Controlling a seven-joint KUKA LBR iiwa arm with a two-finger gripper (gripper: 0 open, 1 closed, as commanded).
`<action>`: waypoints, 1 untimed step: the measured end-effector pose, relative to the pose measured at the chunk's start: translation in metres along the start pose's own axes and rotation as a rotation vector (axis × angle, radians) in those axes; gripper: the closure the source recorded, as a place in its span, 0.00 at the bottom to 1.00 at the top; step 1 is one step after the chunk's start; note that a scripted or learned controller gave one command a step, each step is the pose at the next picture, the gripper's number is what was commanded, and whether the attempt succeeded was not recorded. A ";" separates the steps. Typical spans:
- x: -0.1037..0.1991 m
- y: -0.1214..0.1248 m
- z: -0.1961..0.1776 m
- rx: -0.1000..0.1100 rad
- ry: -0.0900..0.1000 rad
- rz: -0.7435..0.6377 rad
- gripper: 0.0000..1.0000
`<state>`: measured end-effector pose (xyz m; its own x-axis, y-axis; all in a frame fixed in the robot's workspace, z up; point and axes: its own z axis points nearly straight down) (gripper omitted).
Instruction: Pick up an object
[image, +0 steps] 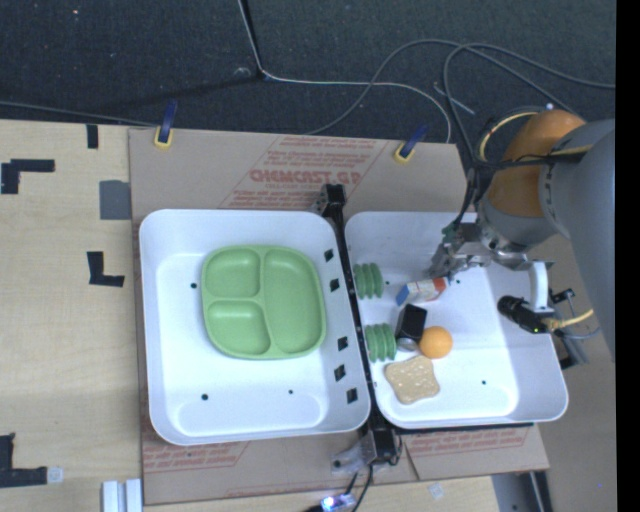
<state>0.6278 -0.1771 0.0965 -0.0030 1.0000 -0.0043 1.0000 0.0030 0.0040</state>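
Note:
The right bin (500, 395) holds several small objects. A small white tube with a red band and a blue end (421, 290) lies near its middle. Below it sit a black block (411, 323), an orange ball (435, 343) and a tan toast-shaped piece (412, 380). Two green ribbed pieces (367, 280) (380, 342) lie along the bin's left wall. My gripper (449, 262) hangs low over the right bin, just up and right of the white tube, close to its red end. I see nothing held in it.
In the left bin (170, 250) lies a green divided plate (264, 301). A black divider (345, 300) runs between the bins. The arm's grey body and orange band (540, 170) stand over the right bin's far right side. Cables trail across the dark floor behind.

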 end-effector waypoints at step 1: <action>0.010 0.005 -0.054 0.001 0.004 0.001 1.00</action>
<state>0.6329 -0.1669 0.1503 -0.0020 1.0000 0.0000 1.0000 0.0020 0.0028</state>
